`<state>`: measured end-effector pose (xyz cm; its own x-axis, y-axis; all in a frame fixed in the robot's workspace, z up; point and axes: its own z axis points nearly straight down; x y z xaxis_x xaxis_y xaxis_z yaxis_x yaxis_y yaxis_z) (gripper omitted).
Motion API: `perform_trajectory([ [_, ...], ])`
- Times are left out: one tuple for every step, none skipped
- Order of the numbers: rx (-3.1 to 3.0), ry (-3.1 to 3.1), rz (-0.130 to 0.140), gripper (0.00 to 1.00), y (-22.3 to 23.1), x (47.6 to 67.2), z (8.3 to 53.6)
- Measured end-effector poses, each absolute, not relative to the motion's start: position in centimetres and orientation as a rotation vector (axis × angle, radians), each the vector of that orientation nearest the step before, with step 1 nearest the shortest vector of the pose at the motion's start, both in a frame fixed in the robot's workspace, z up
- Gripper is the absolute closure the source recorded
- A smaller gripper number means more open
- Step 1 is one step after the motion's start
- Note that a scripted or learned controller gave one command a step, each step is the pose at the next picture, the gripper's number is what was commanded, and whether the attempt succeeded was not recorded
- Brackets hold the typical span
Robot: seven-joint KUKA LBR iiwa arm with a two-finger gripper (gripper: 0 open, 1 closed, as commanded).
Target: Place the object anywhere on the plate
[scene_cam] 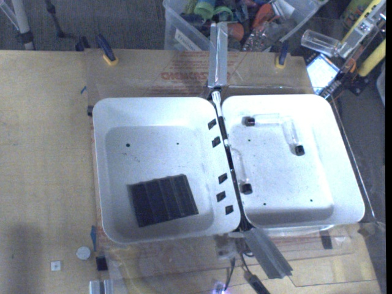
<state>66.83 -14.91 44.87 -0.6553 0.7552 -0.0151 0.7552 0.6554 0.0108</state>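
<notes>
Hand: can't tell if it's apart or together, so no grip can be claimed. Per rig, the arm comes in from the right side of the camera view.

Task's thing, as I read it: clear bent piece w/ black caps, lying flat on the floor of the right bin, toward its back half. A 2nd clear piece w/ a black end lies just beside the wall where the two bins meet. Plate looks to be the dark ribbed slab, front part of the left bin, a bit skewed, well apart from both clear pieces. Both bins sit on the table.

What could go wrong, judged from this layout:
- Clear, low-lying piece is hard to grab; a closing hand may skid over it or nip one leg only, so it swings or drops.
- Piece by the wall leaves little room on one side; the hand could hit the rim.
- Carry must cross the raised rims btwn bins; a loose hold could snag there.
- Slab is small vs. bin floor and ribbed; a bent piece released off-centre may overhang or slide off onto white.

Rel. to the hand: can't place it exactly. Bent piece is in the bin on the arm's entry side; plate is across the rims, farther from that side.
</notes>
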Motion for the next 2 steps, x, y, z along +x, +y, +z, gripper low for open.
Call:
perform_trajectory([
  [1.292, 2.833, 0.01, 1.0, -14.9, 66.9, 46.1],
  [0.942, 2.994, 0.0, 1.0, -22.4, 64.8, 43.7],
])
